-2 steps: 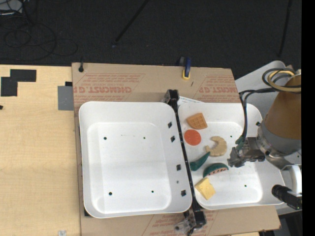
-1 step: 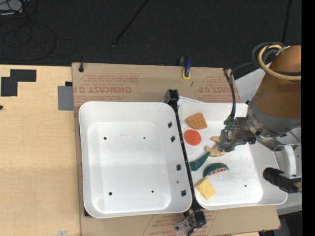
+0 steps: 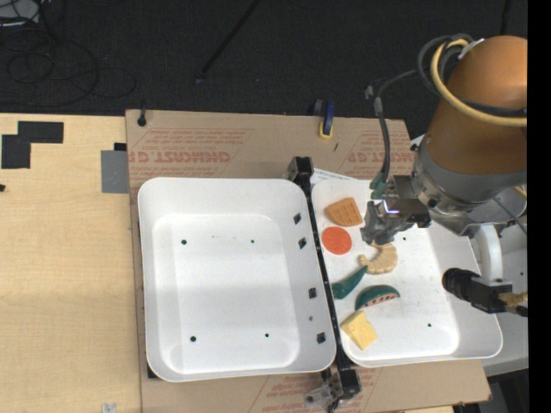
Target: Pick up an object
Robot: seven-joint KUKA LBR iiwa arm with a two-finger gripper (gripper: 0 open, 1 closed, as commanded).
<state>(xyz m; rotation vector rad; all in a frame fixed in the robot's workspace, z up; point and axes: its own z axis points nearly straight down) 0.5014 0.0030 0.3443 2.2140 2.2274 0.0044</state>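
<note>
Cardboard sheet (image 3: 215, 144), brown with red print, lies on the bench beneath both bins. Blue-and-yellow clamp (image 3: 326, 119) at the sheet's far edge. Black clip (image 3: 301, 169) at the far end of the seam between the bins. Black cables (image 3: 52, 58) on the dark floor beyond the bench's far edge. Grey and black patches (image 3: 113, 170) on the bench's left part.

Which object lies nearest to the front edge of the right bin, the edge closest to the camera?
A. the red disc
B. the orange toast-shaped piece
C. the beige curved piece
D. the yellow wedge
D: the yellow wedge sits lowest in the camera view, below the red disc, the orange toast-shaped piece and the beige curved piece in the right bin.
</note>
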